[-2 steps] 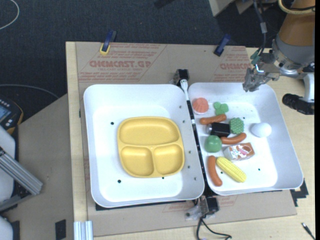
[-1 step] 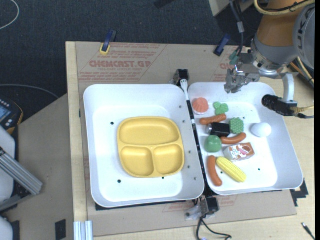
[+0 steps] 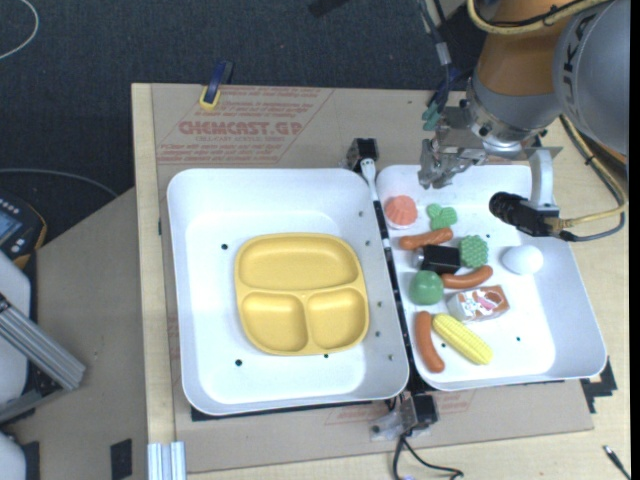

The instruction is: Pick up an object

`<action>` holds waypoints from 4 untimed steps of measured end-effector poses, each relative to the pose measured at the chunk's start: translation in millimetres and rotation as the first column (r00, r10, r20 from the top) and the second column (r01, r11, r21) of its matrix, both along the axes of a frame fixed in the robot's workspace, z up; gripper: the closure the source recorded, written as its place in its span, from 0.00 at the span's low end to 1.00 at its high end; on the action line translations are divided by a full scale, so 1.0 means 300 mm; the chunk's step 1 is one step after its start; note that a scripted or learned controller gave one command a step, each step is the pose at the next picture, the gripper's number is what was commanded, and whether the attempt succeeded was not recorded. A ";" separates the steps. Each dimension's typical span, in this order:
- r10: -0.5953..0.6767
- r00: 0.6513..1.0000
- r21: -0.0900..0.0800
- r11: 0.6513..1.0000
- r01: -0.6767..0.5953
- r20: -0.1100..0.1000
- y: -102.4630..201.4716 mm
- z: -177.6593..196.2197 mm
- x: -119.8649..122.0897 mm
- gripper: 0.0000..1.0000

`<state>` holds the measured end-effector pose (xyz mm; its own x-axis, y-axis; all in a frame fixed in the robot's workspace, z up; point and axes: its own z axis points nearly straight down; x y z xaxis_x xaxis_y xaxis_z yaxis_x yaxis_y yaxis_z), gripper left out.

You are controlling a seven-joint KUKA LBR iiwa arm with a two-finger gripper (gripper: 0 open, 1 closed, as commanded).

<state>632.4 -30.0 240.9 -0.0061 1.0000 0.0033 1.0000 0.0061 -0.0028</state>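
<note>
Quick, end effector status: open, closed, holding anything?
End effector: above the right bin's far edge, nothing visibly held; open or closed cannot be told.

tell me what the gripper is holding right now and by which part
Nothing is seen held. The two-finger gripper hangs over the far end of the right shallow white bin, above the toy food, with nothing visible between its fingertips.

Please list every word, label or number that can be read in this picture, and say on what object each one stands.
"CHEMCAST G.P": red print on the brown board under the bins; the last letters are unsure.
Smaller red lines around it: too blurred to read.
Dark letters on the grey arm, at the right edge: cut off, not readable.
Print on the small packet: too small to read.
</note>
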 end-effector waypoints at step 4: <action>-0.005 1.000 -0.004 1.000 0.005 -0.002 0.387 -0.077 -0.070 1.00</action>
